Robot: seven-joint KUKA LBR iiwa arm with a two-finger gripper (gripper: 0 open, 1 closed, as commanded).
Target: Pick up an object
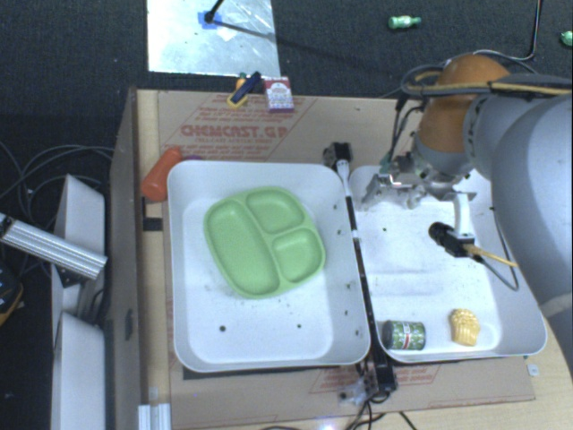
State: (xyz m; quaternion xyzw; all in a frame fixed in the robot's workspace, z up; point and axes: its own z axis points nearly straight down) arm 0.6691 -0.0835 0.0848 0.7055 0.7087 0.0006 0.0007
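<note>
A small green can (404, 334) lies on its side at the near left corner of the right bin (519, 330). Just right of it sits a yellow ridged toy (464, 326). My gripper (391, 193) hangs over the far left part of the right bin, well away from both things, and I see nothing in it. In the left bin (192, 330) lies a pale green divided plate (263, 240).
An orange thing (160, 173) lies outside the left bin's far left corner. On the cardboard behind the bins are a red and white box (280, 94) and a yellow and blue item (243, 89). A green bottle (403, 22) lies on the floor beyond.
</note>
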